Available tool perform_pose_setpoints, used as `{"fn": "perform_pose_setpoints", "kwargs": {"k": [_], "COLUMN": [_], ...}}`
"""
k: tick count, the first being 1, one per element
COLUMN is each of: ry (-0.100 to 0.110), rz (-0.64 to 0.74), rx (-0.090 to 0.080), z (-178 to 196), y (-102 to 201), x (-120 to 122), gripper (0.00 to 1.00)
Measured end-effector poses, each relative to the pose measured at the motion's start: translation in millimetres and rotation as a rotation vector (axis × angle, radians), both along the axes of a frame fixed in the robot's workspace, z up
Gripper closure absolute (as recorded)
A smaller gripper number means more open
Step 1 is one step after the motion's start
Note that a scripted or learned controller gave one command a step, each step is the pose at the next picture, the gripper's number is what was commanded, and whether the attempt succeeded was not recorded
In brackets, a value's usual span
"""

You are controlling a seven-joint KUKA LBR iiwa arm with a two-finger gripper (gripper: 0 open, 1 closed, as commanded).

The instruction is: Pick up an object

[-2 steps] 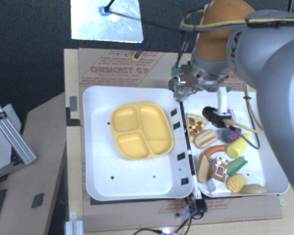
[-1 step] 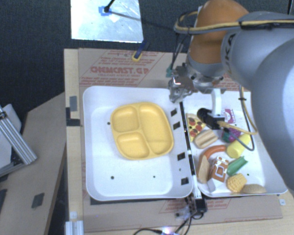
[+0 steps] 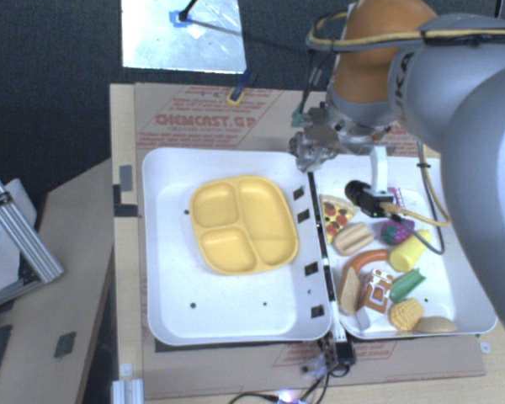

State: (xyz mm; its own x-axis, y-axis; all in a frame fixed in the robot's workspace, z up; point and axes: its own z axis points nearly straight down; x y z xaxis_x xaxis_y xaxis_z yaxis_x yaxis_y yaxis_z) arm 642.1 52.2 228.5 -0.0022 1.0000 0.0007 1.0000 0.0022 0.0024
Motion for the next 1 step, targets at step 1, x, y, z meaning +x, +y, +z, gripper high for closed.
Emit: {"fn": "perform_pose_setpoints", "kwargs": {"k": [1], "ry": [0.0], "rz": [0.003], "rx": [-0.001], "z": [-13.3], "y": [11.2], "x": [6.4], "gripper": [1.0]}}
